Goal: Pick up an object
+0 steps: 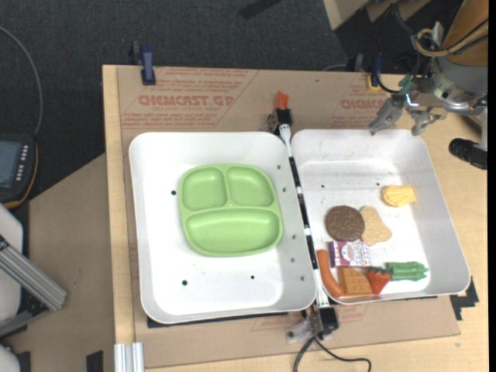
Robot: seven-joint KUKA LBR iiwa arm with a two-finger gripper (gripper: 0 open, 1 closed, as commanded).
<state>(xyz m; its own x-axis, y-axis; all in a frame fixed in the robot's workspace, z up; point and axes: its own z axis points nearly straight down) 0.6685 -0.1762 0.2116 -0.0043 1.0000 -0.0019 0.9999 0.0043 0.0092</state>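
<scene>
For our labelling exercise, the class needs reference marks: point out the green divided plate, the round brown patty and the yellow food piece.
green divided plate (230,232), camera view, floor of its largest compartment.
round brown patty (344,222), camera view, middle of its top.
yellow food piece (398,196), camera view, middle of its top.

Just right of the round brown cookie-like disc (344,222), a flat beige piece (377,228) has its left edge tucked under the disc. Below the disc, a small purple-and-white carton (348,252) bears print too small to read and overlaps the top of a tan waffle-like square (355,281). Up and right of the disc, the grey arm (461,80) is cut off by the picture's right edge.
</scene>
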